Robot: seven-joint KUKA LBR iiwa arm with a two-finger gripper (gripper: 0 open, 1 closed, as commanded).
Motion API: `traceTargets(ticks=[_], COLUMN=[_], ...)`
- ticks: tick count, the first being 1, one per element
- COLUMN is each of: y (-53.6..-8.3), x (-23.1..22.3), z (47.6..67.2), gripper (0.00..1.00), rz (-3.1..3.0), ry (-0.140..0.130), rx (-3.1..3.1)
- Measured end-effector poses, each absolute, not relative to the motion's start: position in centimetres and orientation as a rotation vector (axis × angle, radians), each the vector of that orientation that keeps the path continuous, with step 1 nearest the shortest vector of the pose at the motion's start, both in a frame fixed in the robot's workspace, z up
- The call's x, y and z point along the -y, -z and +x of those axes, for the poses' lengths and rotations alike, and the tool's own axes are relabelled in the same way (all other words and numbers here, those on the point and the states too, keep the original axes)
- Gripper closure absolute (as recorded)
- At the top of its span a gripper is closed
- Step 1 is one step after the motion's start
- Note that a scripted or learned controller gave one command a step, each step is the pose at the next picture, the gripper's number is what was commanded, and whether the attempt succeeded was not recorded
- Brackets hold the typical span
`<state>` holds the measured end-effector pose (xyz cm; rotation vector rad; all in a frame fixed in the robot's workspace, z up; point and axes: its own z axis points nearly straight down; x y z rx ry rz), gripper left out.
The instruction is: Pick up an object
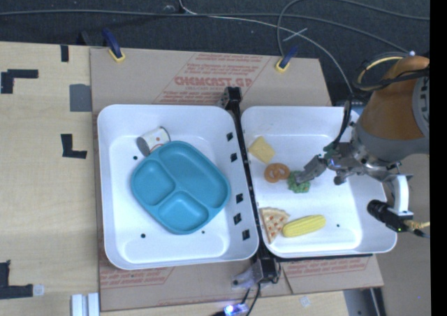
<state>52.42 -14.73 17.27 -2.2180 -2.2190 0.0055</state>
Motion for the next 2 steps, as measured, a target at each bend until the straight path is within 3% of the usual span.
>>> traceTargets(ticks=[1,2], y=[-12.2,-13.4], x=[14.4,14.4], z=[51.3,51.5], gripper=[0.00,1.00], rz=[-2.217,-2.216], ry=[-0.006,-0.003], rx=[2.218,2.223])
